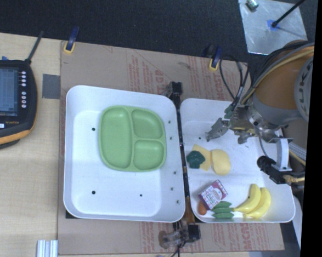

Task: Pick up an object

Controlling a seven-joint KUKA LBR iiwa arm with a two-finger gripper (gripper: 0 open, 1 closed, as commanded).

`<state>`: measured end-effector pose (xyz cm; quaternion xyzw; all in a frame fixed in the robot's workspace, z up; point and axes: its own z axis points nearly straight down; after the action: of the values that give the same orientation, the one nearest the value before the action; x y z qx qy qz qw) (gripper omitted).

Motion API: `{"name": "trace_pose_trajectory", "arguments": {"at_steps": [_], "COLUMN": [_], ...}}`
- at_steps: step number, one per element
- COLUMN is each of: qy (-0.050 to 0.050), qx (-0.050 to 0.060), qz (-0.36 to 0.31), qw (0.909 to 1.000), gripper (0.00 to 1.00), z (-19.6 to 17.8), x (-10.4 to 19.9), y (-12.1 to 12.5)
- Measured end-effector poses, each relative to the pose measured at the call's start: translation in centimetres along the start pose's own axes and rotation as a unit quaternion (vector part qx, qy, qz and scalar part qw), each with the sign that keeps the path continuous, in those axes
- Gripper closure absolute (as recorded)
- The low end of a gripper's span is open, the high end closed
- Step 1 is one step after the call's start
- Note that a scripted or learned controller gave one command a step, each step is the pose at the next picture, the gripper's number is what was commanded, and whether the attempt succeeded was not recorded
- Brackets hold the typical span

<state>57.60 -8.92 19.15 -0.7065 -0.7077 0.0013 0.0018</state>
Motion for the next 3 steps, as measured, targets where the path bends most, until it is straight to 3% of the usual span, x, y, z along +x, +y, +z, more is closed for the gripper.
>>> {"name": "trace_pose_trajectory", "arguments": {"at_steps": [1, 2, 3], "qy": [0.000, 0.000, 0.000], "qx": [0.000, 0.001, -0.001], "qz": [-0.001, -0.002, 0.000], "qw": [1.0000, 1.0000, 1.0000], "gripper": [0.00, 0.00, 0.00], "z": [0.0, 10.1, 9.9], "x": [0.2, -2.4, -2.6], "y": [-5.2, -6.2, 1.7]}}
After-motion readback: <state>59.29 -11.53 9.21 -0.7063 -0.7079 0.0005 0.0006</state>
